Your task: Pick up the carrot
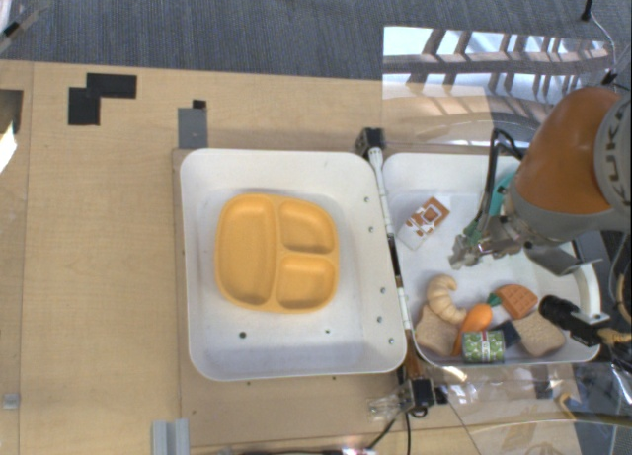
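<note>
Wooden table [99,275], two white bins. Carrot [478,318] in right bin [434,175], beside croissant [441,297], untouched. End effector [472,249] just above carrot, fingers slightly spread, pinching nothing. Descent, grasp, lift all left.

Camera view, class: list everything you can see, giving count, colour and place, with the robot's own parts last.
Bins: two, white, side by side on the bench.
Divided plate: one, yellow, left bin.
Carrot: one, orange, right bin, near front.
Croissant: one, tan, left of carrot.
Can: one, green label, front of right bin.
Small packet: one, white and brown, right bin, rear.
Arm: one, grey with orange band, from the right.
Gripper: one, above right bin.
</note>
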